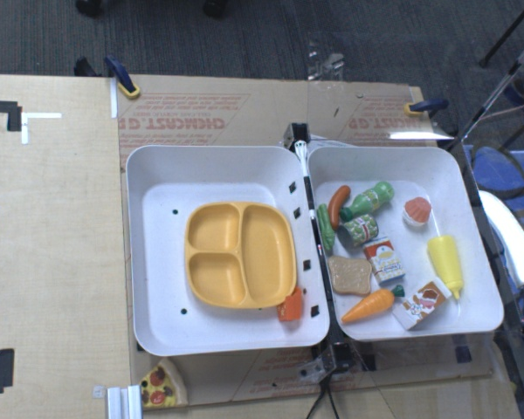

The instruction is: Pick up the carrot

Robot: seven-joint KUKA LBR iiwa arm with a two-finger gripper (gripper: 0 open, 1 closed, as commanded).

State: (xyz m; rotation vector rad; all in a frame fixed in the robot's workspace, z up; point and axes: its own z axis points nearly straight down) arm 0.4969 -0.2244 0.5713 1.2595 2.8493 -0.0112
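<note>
Wooden bench (52, 260) bears bins; floor (271, 24) seemingly carpeted.

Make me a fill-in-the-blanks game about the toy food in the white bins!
1. The carrot lies in the ____ bin.
2. The divided plate in the left bin is ____ in colour.
3. The slice of bread lies right above the ____.
4. The plate has ____ compartments.

Missing words: right; yellow; carrot; three
</note>
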